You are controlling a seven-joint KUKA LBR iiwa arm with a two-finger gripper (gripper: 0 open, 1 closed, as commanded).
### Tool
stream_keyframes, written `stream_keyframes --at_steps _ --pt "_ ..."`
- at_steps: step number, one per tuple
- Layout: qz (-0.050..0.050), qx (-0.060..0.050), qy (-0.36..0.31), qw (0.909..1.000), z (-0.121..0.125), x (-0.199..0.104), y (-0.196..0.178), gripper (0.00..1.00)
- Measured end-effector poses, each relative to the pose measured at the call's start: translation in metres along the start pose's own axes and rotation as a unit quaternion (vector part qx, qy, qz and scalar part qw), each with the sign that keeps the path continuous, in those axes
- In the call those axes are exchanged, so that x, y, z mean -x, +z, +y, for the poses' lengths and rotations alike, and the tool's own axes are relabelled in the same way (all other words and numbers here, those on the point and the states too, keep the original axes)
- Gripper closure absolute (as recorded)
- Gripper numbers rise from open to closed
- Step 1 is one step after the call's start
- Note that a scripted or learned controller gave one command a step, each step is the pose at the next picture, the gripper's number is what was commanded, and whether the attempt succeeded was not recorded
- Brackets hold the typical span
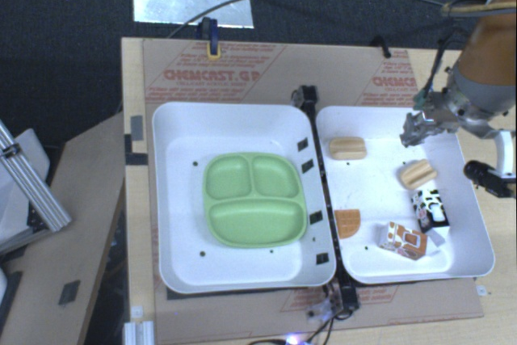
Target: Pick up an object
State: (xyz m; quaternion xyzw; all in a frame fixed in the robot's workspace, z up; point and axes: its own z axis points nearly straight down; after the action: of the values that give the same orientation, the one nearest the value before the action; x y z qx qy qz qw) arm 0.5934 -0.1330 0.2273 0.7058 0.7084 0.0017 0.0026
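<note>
Tan bread roll (pixel 417 173) lies in the right bin (pixel 477 254), just below the gripper (pixel 414 131), apart from it. Finger state cannot be determined. A second roll (pixel 347 148) lies to the gripper's left.

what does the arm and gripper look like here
The arm is a rounded, bulky body coloured orange-tan where it comes in at the right, with a grey metal section below that. The gripper at its end is a small grey metal assembly with angular parts. A thin dark cable runs beside the wrist.
</note>
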Motion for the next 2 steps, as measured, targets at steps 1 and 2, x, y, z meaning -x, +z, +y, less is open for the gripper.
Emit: stream_keyframes --at_steps 1,2 --pt "0.0 0.0 -0.001 1.0 0.002 0.0 -0.042 1.0" --pt "0.001 -0.002 -0.003 1.0 0.01 -0.053 -0.026 1.0"
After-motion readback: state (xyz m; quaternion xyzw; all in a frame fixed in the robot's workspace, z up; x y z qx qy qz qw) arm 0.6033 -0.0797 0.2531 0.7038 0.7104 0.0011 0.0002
